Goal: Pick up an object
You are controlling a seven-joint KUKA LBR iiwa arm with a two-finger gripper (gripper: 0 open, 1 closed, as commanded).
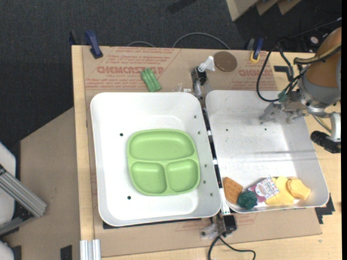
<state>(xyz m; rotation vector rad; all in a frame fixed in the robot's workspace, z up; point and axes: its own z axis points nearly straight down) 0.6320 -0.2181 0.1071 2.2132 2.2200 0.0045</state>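
you are looking down on the bench (81, 145), and all positions below are given relative to the right bin (255, 145). well to its left, the left bin (108, 118) holds a green three-compartment tray (162, 161), lying flat near that bin's centre. beyond the left bin, a small green object (151, 80) lies on the bench. just beyond the right bin's far-left corner sits a round brown disc (225, 62). along the right bin's near wall you will find the candidate objects bunched together: a waffle-like piece (233, 189), a dark green item (248, 200), a pink-and-white packet (265, 188) and yellow pieces (287, 191). the hand (282, 114) hangs over the right bin's far-right area, well apart from that cluster. you cannot tell how far it is open; nothing is visible in it.
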